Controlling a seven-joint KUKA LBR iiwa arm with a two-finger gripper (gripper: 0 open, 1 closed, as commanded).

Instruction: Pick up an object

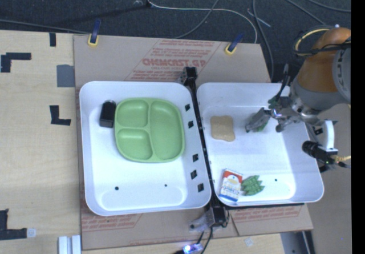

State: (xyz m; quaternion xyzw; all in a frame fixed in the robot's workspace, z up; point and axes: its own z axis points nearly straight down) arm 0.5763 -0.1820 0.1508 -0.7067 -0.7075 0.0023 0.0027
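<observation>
Tool (267, 120) of the grey arm hangs low in the right bin (296, 190), a small green object (256, 124) at its tip; whether the fingers grip it cannot be told; judged mid-pick, next move a clean lift; nearby lie a tan piece (222, 128), a small packet (230, 184) and a green leafy toy (251, 185); 2 bins sit on the cardboard-covered counter (142, 56); left bin holds a green divided plate (150, 130).

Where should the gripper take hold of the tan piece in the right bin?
Across the tan piece's narrower left-right width, coming straight down. It lies flat and alone on the right bin's floor, so both fingers have room. The gripper is just to its right.
</observation>
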